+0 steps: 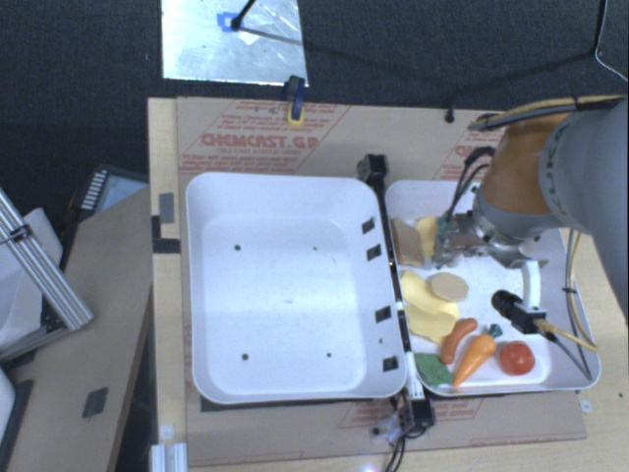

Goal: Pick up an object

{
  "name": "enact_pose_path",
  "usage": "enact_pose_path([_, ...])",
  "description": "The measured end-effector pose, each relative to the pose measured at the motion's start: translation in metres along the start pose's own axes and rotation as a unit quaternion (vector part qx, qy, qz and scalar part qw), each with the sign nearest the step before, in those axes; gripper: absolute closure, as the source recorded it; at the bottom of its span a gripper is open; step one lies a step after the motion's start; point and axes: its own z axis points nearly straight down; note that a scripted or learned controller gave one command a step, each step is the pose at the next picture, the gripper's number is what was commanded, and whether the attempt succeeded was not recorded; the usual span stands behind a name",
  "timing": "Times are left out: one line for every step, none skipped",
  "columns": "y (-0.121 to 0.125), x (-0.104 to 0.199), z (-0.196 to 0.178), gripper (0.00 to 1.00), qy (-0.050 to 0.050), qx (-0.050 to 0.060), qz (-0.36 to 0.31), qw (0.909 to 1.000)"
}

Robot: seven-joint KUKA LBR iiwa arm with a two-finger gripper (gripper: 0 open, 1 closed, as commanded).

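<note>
**Over the right bin: gripper set low beside a tan slice and a yellow piece**

Over the upper left part of the right bin (496,386), the gripper (450,247) is set low. It is carried by the grey arm (590,175), which reaches in from the right of the view, with its orange band (516,170) just above the wrist. Whether the gripper is open or closed cannot be told from this angle, nor can it be told whether anything is held.

All the objects that could be picked are found in the right bin. A tan slice (405,242) is seen against the bin's left wall, just left of the gripper, and a small yellow piece (426,228) lies touching the slice on its right. Just below the gripper, a round beige disc (450,286) rests on the upper edge of a larger pale yellow piece (428,311).

Nearer the lower rim, an orange-red sausage (457,340) and a carrot (474,356) are laid side by side, both tilted the same way. A green leaf-like piece (431,370) lies at their lower ends. A red tomato (517,358) sits just right of the carrot, well apart from the gripper.

The left bin (285,283) is placed just beside the right one, and both rest on a cardboard sheet (246,138) printed in red.
</note>
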Motion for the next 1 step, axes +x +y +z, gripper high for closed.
enact_pose_path([0.0584, 0.0103, -0.1519, 1.00, -0.001, -0.009, -0.003, 1.0000])
